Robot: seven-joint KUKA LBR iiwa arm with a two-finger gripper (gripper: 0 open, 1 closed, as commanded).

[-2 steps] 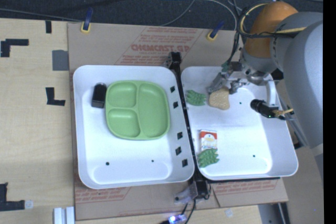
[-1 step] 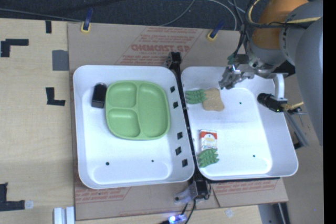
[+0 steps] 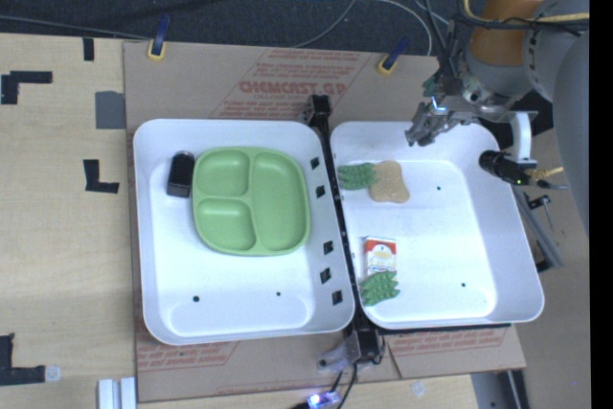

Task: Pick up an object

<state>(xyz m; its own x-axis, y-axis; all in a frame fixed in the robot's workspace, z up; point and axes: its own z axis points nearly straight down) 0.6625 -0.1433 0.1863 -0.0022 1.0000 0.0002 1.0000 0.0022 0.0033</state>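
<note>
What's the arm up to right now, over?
Gripper over right bin's far rim, nothing held. Cookie, two green pieces, small carton lie untouched. Green tray, black block in left bin. Nothing in the way.

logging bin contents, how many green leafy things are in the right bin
2. One green leafy piece lies near the right bin's upper left, touching a tan piece. The other green leafy piece lies near the lower left, just below a small carton. Nothing looks hidden.
</note>
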